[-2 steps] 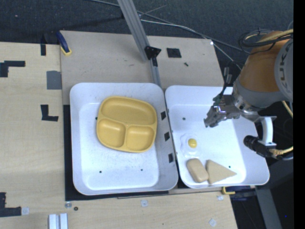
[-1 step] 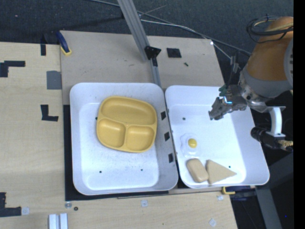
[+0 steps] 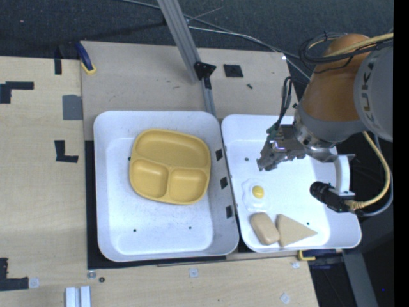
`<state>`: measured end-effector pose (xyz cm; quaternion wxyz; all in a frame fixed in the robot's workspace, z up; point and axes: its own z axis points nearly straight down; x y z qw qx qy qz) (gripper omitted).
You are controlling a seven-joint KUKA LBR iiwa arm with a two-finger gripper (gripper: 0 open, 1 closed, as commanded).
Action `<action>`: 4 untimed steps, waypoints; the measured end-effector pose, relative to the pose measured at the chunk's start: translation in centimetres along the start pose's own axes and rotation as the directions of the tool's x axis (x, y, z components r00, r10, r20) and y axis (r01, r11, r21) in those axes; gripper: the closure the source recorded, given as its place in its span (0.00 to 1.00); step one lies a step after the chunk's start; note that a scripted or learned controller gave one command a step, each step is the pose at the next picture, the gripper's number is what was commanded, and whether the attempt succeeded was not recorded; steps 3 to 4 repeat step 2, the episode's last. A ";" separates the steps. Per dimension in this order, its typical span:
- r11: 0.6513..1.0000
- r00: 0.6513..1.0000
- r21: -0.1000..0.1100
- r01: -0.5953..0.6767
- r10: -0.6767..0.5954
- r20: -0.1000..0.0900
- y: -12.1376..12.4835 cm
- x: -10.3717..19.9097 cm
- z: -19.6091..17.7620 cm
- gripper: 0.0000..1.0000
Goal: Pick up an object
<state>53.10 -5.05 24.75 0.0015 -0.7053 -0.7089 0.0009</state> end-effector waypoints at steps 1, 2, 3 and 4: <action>1.000 1.000 -0.002 0.002 -0.002 0.000 -0.1 6.2 0.2 1.00; 1.000 1.000 0.000 0.002 -0.002 -0.001 -1.7 11.8 0.2 1.00; 1.000 1.000 0.000 0.002 -0.002 -0.001 -1.7 11.8 0.2 1.00; 1.000 1.000 0.000 0.002 -0.002 -0.001 -1.7 11.8 0.2 1.00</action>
